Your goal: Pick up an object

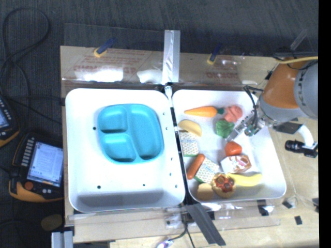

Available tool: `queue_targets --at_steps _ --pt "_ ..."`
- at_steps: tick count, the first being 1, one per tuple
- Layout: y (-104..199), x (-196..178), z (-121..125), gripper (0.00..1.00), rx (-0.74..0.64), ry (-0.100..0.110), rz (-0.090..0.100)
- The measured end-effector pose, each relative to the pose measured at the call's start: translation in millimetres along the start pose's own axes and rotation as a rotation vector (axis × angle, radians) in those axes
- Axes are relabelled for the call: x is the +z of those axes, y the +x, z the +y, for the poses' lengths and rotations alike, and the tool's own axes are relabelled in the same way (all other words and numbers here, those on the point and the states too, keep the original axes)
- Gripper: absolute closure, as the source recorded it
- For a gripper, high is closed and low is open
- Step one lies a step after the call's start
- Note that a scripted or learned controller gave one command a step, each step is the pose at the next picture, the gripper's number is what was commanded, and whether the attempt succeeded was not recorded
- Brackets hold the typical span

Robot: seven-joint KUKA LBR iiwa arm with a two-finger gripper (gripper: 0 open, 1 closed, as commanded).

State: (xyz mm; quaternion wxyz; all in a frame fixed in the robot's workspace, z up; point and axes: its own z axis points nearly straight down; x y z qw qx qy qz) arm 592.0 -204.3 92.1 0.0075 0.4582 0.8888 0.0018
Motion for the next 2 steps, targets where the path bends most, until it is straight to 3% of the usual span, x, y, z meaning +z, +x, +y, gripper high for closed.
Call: queue_targets --at_steps 1,2 --pt "51.4 -96.1 -40.0 1.0 0.113 0.012 0.009" --pt "51.1 -105.1 -38.8 1.0 0.111 0.013 0.008"
